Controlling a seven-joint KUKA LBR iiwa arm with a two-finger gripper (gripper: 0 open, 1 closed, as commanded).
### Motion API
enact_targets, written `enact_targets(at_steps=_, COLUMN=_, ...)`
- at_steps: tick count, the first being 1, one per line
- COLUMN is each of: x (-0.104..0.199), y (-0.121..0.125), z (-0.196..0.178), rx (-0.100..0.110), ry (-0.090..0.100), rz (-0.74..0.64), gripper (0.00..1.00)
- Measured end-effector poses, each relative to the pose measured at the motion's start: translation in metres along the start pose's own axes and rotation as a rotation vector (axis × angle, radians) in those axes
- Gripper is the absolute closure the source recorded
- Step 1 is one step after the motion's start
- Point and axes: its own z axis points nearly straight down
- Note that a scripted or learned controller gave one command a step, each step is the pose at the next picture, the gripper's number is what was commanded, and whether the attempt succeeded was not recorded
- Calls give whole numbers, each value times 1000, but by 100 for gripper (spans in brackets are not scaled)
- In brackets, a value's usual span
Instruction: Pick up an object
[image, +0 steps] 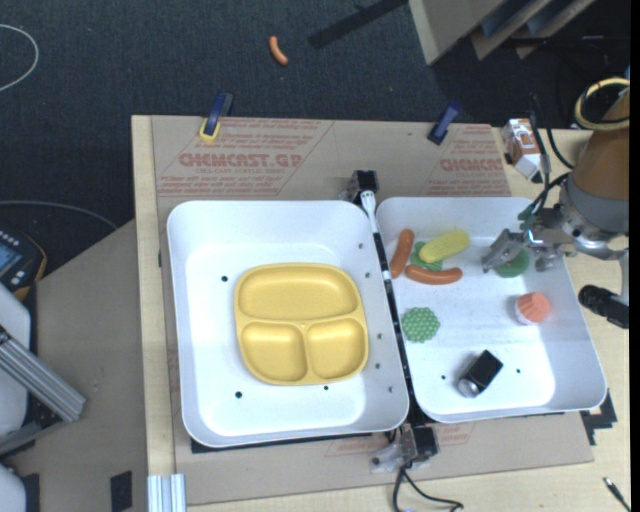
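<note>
Green round piece (512, 264) lies near the right bin's (560, 385) far edge, directly under the gripper (522, 250). Jaws splayed wide, straddling it, nothing held. Judged step: descent before grasp; next, lower and close squarely. Piece looks smooth plastic, low, partly hidden, likely slippery.

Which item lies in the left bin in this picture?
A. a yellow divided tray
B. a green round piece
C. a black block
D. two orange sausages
A: the yellow divided tray sits in the middle of the left bin, while the black block, the sausages and the green round piece all lie in the right bin.
</note>
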Motion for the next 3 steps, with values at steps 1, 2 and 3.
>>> enact_targets(at_steps=1, x=1, y=-1, z=54, rx=1, ry=0, rz=0, gripper=0)
enact_targets(at_steps=2, x=0, y=1, z=39, rx=-8, ry=-2, rz=0, gripper=100)
enact_targets(at_steps=3, x=-2, y=13, z=-14, rx=-14, ry=-5, rz=-1, gripper=100)
